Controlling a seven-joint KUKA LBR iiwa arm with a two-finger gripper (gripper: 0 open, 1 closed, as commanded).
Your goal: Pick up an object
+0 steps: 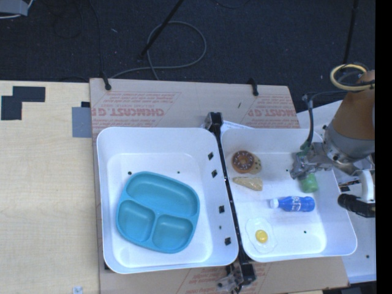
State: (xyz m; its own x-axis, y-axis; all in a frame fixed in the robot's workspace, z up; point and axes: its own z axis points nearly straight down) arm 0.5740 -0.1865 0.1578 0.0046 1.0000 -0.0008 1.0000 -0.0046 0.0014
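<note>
Right bin (343,245): gripper (304,171) over green object (309,183), finger state unclear. Best to centre on it, clear of bottle (294,204).

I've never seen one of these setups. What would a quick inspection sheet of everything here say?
Surface: two shallow white bins, left bin and right bin, on brown cardboard.
Job's things: right bin holds round brown doughnut, tan wedge-shaped piece, blue plastic bottle, fried-egg toy, green object.
Clutter: blue divided tray in left bin.
End effector: over right bin, beside green object.
Cables: loops on dark floor.
Surroundings: pale wooden bench.
</note>
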